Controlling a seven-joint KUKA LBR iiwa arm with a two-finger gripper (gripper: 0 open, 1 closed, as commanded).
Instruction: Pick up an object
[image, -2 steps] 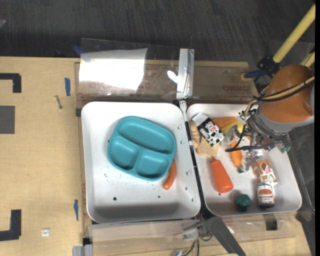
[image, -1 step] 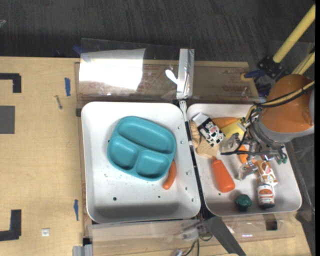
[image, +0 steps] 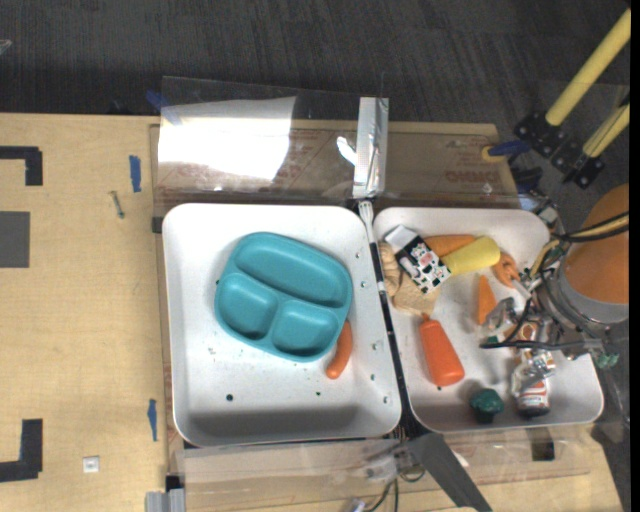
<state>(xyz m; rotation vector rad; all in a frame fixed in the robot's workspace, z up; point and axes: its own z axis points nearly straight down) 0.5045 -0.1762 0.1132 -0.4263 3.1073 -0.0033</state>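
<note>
My gripper (image: 512, 335) hangs low over the right side of the right bin (image: 580, 412), below the arm's orange band (image: 606, 262). Its tip is a clutter of dark and metallic parts. Just left of it lie a small orange piece (image: 485, 298) and an orange bottle-shaped toy (image: 440, 352). A small silver and red can-like thing (image: 534, 390) stands just below the gripper, and a dark green lump (image: 487, 403) sits beside it. Further back are a yellow toy (image: 471, 255) and a black-and-white patterned box (image: 422, 265).
The left bin (image: 190, 330) bears a teal divided plate (image: 283, 295) with an orange carrot (image: 341, 352) at its lower right edge. A clear plastic sheet (image: 260, 150) lies behind the bins. Yellow-handled tools (image: 590, 70) stand at the back right.
</note>
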